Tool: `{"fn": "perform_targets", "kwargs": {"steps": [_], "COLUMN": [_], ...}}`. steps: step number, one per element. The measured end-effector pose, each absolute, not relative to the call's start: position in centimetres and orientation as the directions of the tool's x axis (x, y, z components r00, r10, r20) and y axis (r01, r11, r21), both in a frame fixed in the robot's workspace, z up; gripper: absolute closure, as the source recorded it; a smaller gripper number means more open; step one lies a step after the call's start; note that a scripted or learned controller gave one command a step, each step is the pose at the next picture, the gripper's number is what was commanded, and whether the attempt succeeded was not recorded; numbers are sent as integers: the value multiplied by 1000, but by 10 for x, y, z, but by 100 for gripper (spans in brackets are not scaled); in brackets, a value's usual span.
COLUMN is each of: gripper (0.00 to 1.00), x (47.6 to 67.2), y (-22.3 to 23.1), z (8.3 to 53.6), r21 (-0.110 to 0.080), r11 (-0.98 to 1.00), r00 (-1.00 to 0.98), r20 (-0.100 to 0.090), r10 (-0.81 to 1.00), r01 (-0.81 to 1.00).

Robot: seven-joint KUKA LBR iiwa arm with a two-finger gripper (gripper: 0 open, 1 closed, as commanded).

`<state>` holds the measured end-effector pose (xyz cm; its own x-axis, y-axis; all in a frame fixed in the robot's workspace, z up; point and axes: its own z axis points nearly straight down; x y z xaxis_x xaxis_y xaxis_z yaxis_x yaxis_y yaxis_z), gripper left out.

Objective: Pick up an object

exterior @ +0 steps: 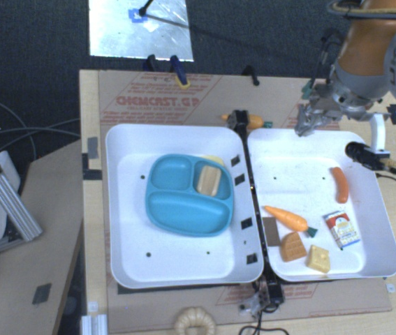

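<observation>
Nothing has been picked up yet, as far as I can judge: the gripper (308, 123) hangs above the far edge of the right bin (379, 257), and I cannot tell its state from here. Every candidate lies on the bin floor: a smooth red sausage (339, 184) near the right wall, a tapered orange carrot (286, 218) toward the middle, a tan toast-like slab (293, 246), a pale holed cheese wedge (318, 258) and a small printed carton (341, 229). The left bin (128, 257) carries a glossy blue divided plate (184, 211) with a beige block (209, 181) in one compartment. The whole grasp remains.
</observation>
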<state>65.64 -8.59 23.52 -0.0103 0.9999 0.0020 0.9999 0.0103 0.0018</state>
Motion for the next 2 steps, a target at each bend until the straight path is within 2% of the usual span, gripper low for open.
{"fn": "perform_targets", "kwargs": {"steps": [1,2], "gripper": [100,100], "x": [669,655], "y": [-36,7], "z": [227,218], "r21": [3,0], "r11": [10,8], "r00": [-10,-8], "r20": [2,1], "r10": [1000,1000], "r01": [1000,1000]}}
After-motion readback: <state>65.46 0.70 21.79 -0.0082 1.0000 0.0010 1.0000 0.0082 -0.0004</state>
